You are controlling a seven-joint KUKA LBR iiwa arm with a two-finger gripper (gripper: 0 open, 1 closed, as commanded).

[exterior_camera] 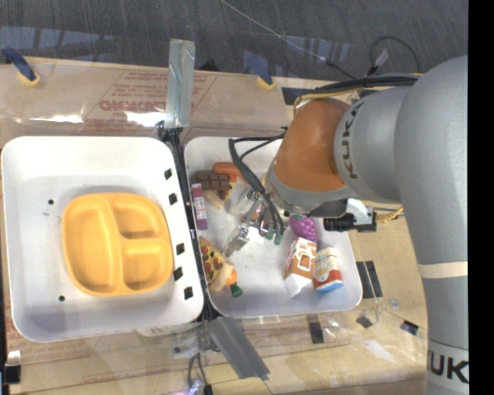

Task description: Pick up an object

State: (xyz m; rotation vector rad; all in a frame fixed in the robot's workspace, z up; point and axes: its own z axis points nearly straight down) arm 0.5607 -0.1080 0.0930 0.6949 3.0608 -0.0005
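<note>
We log the pincer (249, 225) low in the right bin (346, 296), metal fingers spread apart, nothing between them. Just right of it: purple grapes (305, 226). Just left and above: chocolate bar (213, 183) and hot dog (225, 170). Left, at the bin wall: purple packet (199, 206). Below left: pizza slice (216, 268). Below right: carton (300, 267) touching a can (327, 271). Far left: yellow tray (115, 242) in the left bin (33, 159). Both bins sit on the worktop (82, 89).
</note>
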